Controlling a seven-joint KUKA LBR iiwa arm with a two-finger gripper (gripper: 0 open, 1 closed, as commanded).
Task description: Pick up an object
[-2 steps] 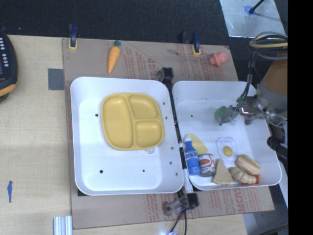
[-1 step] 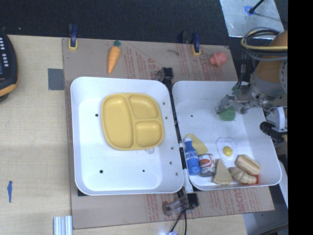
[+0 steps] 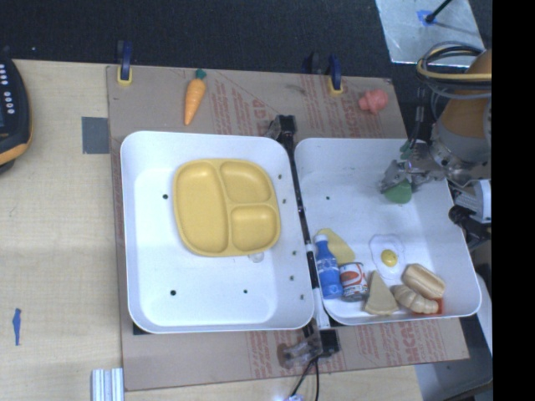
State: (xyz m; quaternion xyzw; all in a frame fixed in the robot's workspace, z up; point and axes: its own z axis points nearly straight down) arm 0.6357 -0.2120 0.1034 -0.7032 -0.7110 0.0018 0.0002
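Green plastic, a small toy [image 3: 399,192], sits in the right bin [image 3: 351,161] under our pincer [image 3: 404,176], lowered there to grip it. We cannot tell the pincer's state.

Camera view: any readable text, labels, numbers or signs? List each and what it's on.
None can be read.
Brown board: faint red lettering, too blurred.
Small can: red and white label, too small.
Blue bottle: label too small.
Black device at the left edge: rows of buttons, markings illegible.
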